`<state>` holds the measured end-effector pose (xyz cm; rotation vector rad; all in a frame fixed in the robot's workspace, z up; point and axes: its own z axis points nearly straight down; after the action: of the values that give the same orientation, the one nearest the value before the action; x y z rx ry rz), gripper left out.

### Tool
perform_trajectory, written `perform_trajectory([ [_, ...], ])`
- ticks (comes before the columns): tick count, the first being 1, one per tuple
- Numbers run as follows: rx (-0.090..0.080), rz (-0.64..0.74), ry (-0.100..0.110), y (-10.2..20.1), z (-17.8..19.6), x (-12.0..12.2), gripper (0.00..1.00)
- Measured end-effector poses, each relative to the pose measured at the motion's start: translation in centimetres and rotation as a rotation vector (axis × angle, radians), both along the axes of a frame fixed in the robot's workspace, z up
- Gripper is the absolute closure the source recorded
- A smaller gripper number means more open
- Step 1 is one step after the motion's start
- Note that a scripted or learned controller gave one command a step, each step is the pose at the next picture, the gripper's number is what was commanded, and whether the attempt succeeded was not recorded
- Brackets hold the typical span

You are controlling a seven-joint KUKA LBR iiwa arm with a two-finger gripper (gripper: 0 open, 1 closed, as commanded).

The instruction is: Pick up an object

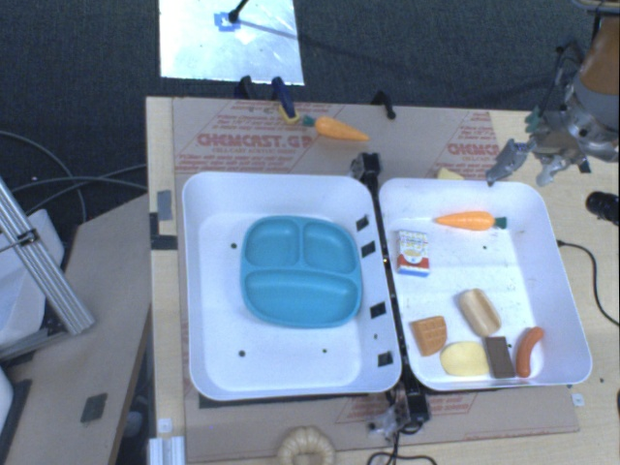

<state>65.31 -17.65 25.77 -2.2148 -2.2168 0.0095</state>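
Carrot (468, 221) lies untouched in the right bin (557, 260); tool (531, 163), spread and empty at upper right, has grasped nothing yet.

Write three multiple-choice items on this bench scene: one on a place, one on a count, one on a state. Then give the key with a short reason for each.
1. Where does the blue divided plate lie?
A. In the left bin
B. In the right bin
C. On the cardboard behind the bins

2. How many carrots are in the scene?
A. One
B. Two
C. Four

3. What state is the gripper in?
A. Shut on the hot dog bun
B. Pressing down on the plate
C. Open, holding nothing, above the right bin's far right corner

Key:
1 A, the plate lies in the left bin.
2 B, one carrot lies in the right bin, another on the cardboard behind.
3 C, its fingers stand apart with nothing between.
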Motion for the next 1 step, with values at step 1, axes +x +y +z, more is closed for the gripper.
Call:
perform_trajectory([
  [1, -0.002, 0.003, -0.012, 0.07, 0.87, 0.19, 0.00],
])
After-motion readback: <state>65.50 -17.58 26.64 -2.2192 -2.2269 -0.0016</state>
